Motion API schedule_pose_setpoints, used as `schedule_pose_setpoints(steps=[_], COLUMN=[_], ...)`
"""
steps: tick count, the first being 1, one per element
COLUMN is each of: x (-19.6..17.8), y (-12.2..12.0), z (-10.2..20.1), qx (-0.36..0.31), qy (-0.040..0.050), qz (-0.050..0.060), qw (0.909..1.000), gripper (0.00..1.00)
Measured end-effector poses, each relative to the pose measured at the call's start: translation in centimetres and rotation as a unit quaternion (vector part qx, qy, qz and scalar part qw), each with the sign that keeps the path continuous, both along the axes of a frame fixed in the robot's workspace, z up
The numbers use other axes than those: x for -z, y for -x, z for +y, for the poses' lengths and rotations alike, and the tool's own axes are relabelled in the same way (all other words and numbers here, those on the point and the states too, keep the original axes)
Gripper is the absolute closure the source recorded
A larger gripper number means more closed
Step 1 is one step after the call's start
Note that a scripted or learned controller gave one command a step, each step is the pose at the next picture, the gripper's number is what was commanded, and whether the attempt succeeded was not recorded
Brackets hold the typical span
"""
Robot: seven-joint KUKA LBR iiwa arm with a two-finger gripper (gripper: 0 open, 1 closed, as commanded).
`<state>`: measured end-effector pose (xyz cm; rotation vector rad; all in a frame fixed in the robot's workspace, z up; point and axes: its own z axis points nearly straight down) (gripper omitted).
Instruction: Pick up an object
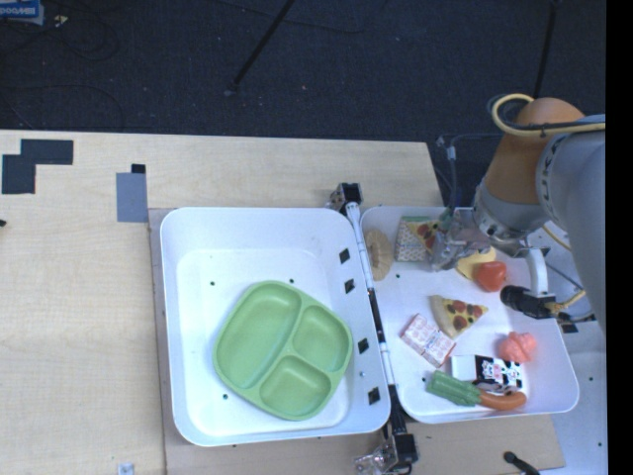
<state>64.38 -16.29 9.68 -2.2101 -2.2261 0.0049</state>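
- The gripper (457, 248) hangs low over the twelve-o'clock end of the right bin (566, 389), entering from the three-o'clock side.
- Whether anything sits in its grasp cannot be told; the wrist hides that part of the tool.
- Candidate objects crowd its tip: a yellow wedge (473, 263) just beside it at about four o'clock, with a red tomato (492, 276) touching that wedge farther along the same bearing.
- A printed card (414, 237) lies just beside the tip at nine o'clock.
- A pizza slice (458, 314) lies well apart at six o'clock, its point aimed toward five o'clock.
- Judgement: the yellow wedge is the nearest target, so the coming move likely turns on a short shift toward four o'clock.
- The left bin (183, 236) bears a green divided plate (284, 349), far off at eight o'clock.
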Motion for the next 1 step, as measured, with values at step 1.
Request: schedule_pose_setpoints(steps=[1], x=[-6.75], y=[2.55], z=[3.94], qx=[0.003], qy=[0.0], qz=[-0.001], qw=[1.0], gripper=[1.0])
